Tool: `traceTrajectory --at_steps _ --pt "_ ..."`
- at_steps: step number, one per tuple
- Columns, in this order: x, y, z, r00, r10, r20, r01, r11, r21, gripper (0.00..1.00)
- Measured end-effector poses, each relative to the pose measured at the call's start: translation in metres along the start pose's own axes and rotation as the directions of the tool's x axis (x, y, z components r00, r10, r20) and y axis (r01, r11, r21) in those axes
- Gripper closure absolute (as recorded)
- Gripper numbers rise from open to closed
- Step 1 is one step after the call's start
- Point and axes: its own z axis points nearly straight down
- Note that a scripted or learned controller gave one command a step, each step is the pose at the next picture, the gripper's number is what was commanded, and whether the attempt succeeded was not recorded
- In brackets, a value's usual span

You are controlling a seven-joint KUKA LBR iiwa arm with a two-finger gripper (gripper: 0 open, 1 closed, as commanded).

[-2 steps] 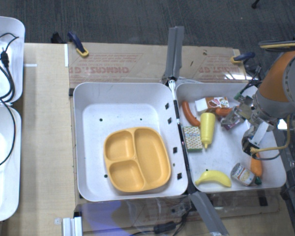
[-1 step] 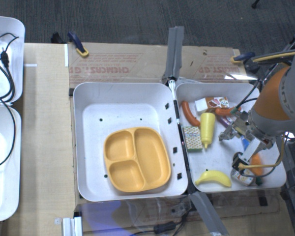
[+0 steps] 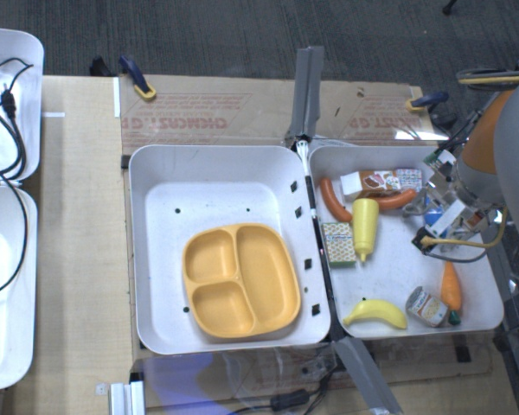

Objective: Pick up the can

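**Single arm above the right-hand bin [image 3: 372, 148], approach to the can.** The gripper [image 3: 439, 217] hangs over the bin's right part, on the side where the arm comes in. Wrist hardware hides its opening, so it cannot be told whether it is open or closed. Nothing can be seen held in it.

The can [image 3: 428, 307] lies on its side on the bin floor. It is well apart from the gripper, toward the front rim and almost straight below the gripper in the view. A carrot [image 3: 451, 288] lies just beside the can on the wall side, perhaps touching it. A banana [image 3: 376, 314] lies near the can on the opposite side.

Farther from the gripper, toward the divider, are a yellow bottle [image 3: 365, 227], a sausage [image 3: 333, 199] and a patterned box [image 3: 338, 242]. Beyond the divider, the other bin [image 3: 216, 150] holds a yellow plate [image 3: 240, 279].

The step in hand is judged to be the approach:
- Carry the gripper toward the front rim and centre it over the can.
- Turn the wrist so it closes across the round body, not the ends.
- Descend straight. A lying can may roll, and the carrot and the nearby wall leave little room on that side.
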Motion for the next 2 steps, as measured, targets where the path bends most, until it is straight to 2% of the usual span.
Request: traceTrajectory --at_steps 1,2 --pt "-0.010 0.009 -0.003 0.972 0.234 -0.014 -0.234 0.972 0.004 0.00" --pt "0.031 -0.020 0.000 0.970 0.241 -0.001 -0.241 0.970 0.000 0.00"
